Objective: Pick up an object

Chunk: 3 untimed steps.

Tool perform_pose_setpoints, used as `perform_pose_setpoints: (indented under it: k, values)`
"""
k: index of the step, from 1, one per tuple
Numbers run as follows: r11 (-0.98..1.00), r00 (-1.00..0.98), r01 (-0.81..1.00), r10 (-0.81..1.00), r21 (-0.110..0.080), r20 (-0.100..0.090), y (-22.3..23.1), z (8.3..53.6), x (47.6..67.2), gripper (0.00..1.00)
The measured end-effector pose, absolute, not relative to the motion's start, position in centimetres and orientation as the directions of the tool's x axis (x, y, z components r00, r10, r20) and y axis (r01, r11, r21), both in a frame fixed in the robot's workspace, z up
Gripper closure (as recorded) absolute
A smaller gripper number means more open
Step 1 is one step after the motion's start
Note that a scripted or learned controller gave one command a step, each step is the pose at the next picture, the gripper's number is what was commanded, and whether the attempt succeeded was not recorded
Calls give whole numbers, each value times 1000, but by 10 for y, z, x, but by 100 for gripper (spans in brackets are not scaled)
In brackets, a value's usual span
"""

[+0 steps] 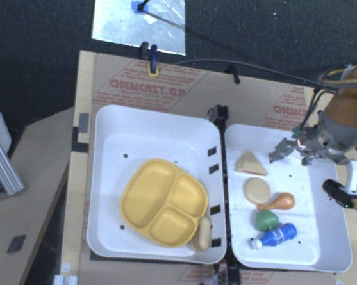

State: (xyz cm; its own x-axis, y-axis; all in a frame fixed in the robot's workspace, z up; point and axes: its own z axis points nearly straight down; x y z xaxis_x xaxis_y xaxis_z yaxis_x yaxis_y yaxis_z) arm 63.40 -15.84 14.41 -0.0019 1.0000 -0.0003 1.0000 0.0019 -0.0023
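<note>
The hand (294, 149) hangs over the far part of the right bin (326, 253), its two fingers (281, 150) spread apart with nothing between them and touching none of the objects. Just below and to the left of the hand lies a pale wedge-shaped piece (251, 163), the nearest thing to the fingertips. Further below that sits a round tan bun (257, 191), with an orange drumstick (280, 200) touching its right side. Lower still come a green piece (267, 220) and a blue bottle (277, 236) lying on its side (white cap pointing left). Well to the left of the hand, in the left bin (121, 138), rests a yellow divided plate (165, 201), and a small beige roll (203, 233) lies against its lower right edge. The brown board on the worktop (146, 86) under the bins carries red lettering, seen upside down, that appears to read "CHEMCAST GP"; the same print repeats near the hand's upper left, too broken up to read fully.
</note>
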Motion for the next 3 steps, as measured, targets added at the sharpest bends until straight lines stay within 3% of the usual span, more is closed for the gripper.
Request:
perform_pose_setpoints:
  k: [1,2,3]
  values:
    - [4,-4,1000,1000,6,0,-151,91,639,0]
    - [6,-6,1000,1000,11,-1,-151,92,644,0]
    - [8,-8,1000,1000,22,-5,-152,104,646,100]
